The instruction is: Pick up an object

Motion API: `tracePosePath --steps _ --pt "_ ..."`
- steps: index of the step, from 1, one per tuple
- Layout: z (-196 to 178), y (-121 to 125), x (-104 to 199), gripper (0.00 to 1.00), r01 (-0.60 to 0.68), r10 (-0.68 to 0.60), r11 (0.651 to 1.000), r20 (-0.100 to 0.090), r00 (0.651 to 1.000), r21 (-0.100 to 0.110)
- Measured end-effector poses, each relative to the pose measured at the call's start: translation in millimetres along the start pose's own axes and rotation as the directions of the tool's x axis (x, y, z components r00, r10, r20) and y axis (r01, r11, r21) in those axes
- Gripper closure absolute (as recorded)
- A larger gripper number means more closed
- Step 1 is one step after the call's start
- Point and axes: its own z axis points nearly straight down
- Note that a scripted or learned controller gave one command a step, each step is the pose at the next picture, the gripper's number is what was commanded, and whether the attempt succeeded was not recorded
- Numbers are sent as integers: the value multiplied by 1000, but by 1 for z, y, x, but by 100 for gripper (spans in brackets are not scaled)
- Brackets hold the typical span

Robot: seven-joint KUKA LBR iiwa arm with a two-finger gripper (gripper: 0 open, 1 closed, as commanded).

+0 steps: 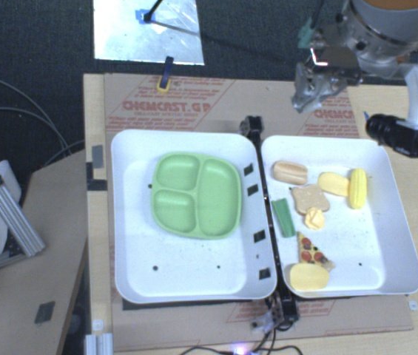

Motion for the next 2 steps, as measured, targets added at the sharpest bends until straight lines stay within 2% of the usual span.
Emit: tracePosePath --steps 1,2 --pt "-36 -40 100 100 4 -4 1000 -2 1000 10" --pt "-33 -32 153 100 -3 3 1000 1 1000 12"
